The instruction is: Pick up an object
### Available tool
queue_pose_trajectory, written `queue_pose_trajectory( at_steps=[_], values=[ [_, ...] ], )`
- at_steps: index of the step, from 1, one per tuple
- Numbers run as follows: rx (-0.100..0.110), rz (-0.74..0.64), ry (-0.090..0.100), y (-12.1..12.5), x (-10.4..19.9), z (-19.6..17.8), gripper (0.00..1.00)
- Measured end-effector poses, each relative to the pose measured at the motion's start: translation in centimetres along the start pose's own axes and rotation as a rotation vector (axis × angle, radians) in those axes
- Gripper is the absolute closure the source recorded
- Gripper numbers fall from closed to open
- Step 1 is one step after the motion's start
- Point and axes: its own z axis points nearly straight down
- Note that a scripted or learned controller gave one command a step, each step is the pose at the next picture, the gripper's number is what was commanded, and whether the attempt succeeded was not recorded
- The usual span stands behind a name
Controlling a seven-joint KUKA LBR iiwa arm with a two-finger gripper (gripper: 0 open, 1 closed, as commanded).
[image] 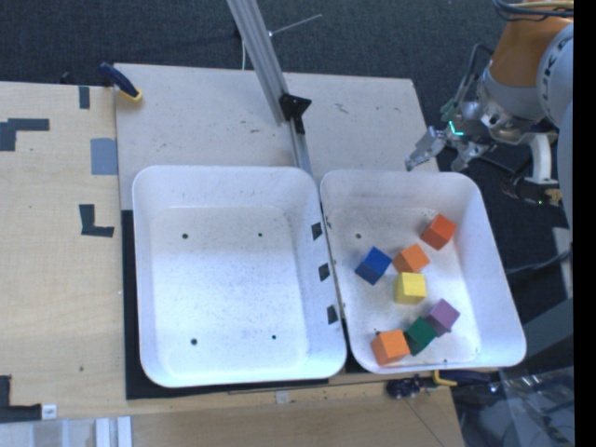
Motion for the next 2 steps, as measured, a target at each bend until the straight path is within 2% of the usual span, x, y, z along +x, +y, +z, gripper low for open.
queue_pose_trajectory(
  at_steps=[1, 2],
  values=[
    [-0.004, -0.001, -0.002, 0.1, 0.0, -0.4, 0.0],
    [0.0, -0.001, -0.001, -0.3, 0.7, 4.3, 0.0]
  ],
)
